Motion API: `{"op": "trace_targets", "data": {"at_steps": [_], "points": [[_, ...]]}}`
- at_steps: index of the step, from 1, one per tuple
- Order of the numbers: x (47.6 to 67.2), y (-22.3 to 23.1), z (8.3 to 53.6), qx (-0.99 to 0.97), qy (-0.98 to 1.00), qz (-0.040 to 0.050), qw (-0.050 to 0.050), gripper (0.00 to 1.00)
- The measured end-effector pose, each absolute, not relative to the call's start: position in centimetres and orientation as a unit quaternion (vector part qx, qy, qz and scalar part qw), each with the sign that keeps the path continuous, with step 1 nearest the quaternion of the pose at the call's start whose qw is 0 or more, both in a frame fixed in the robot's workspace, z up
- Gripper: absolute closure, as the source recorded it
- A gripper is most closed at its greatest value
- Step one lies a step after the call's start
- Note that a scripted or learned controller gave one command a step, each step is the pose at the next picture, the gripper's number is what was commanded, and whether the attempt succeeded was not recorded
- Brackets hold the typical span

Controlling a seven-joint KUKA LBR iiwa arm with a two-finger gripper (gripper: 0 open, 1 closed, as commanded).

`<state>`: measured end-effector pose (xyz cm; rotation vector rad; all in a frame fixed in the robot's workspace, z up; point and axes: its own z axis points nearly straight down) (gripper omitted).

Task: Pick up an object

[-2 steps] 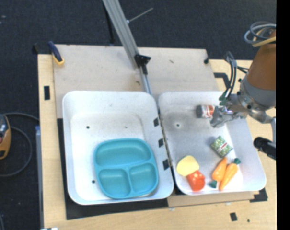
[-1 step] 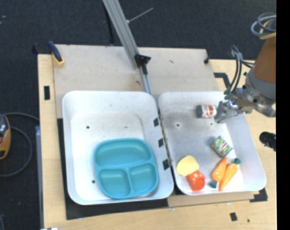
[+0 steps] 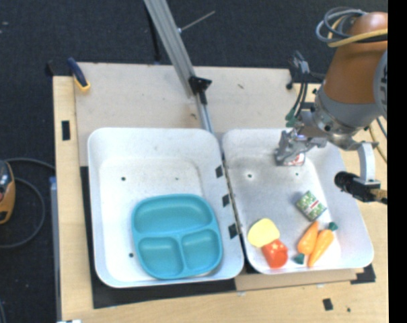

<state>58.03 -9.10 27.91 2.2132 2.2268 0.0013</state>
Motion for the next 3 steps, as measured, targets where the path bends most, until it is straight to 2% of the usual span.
{"op": "trace_targets", "data": {"at_steps": [1,2,3], "points": [[59.2,-4.3,27.8,0.705,0.709,0.0007,0.001,1.00],[61.5,0.7,25.8,0.705,0.709,0.0004,0.001,1.00],[64.0,6.2,25.8,0.705,0.709,0.0012,0.001,1.00]]}}
